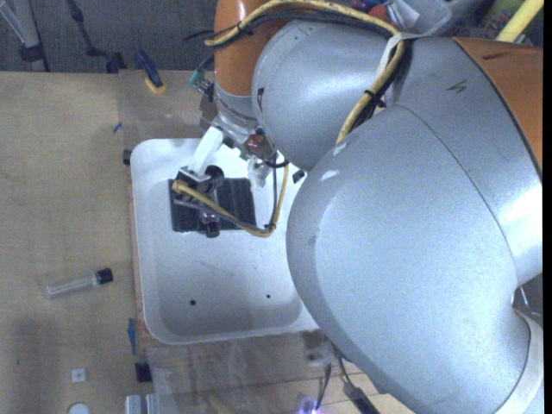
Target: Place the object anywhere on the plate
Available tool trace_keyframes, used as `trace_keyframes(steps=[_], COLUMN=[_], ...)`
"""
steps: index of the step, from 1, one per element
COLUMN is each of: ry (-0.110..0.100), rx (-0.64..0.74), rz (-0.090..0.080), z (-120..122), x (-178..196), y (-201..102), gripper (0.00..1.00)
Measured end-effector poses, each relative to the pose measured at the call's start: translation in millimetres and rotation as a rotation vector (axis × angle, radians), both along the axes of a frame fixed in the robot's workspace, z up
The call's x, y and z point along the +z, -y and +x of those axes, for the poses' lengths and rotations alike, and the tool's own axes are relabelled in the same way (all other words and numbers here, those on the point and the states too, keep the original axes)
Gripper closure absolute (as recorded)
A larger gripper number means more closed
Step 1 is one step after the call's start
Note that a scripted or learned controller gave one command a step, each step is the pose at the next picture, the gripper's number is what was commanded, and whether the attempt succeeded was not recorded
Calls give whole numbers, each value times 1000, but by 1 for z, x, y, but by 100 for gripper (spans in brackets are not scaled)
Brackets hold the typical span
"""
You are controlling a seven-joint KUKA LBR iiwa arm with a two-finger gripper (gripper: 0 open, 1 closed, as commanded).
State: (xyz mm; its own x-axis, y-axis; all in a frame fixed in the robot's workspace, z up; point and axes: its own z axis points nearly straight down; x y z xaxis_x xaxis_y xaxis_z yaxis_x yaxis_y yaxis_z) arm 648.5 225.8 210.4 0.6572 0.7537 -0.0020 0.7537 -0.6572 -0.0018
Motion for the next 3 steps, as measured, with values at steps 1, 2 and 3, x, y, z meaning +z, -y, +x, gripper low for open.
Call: trace_keyframes(steps=[1,2,3], ry=[-2,4,5], rx=[3,-655,-451], rz=[0,1,1], z=[0,15,11], x=[10,-29,-9], y=[-2,2,3], gripper=[100,100,100])
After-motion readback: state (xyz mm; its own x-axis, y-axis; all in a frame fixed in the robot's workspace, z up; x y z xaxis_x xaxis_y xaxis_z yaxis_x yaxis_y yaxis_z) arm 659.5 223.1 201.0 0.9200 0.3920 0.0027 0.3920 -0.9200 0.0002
